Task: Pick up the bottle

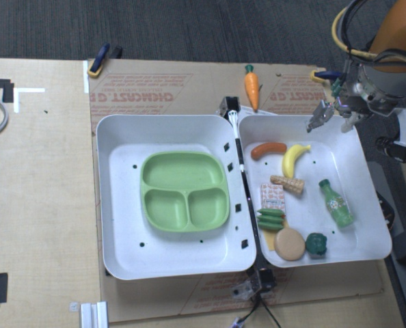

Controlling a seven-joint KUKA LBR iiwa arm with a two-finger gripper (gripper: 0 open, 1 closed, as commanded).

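The fingers (318,117) of the gripper (333,115) stood apart and held nothing, hanging over the far edge of the right bin (367,176). The bottle (335,202), green, lay on its side in that bin near its right wall, well apart from the gripper, with a banana (294,159) between them. In my judgement the pick was not yet begun: approach, closing and lifting all remained.

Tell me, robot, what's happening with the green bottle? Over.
Gripper open, nothing between the jaws, above the right bin's far edge. Green bottle lying in that bin, untouched. Banana nearest, apart from it.
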